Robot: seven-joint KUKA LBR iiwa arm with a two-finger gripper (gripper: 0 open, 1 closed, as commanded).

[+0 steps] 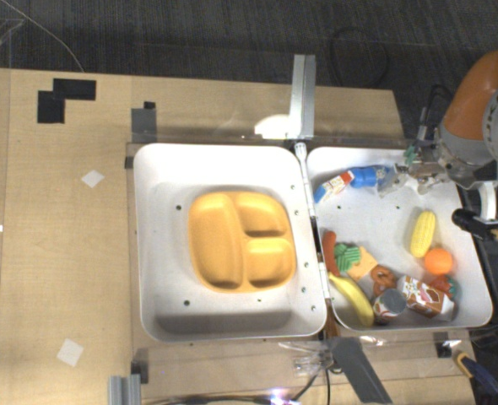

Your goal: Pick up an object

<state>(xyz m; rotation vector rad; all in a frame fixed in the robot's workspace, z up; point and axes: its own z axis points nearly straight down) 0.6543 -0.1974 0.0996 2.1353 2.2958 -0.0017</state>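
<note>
A banana (351,298) and a can (390,305) lie along the right bin's (484,310) near edge. The gripper (414,171) is over its far edge, by a blue bottle (350,180). A yellow tray (239,240) sits in the left bin (156,243).

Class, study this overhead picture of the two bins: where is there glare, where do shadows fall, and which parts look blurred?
In the camera view, glare whitens the bench just behind the left white bin; a soft shadow lies along that bin's near inner wall, below the yellow divided plastic tray; the grey arm's gripper at the right white bin looks soft and blurred, as do the small toys near the yellow toy corn cob.
</note>
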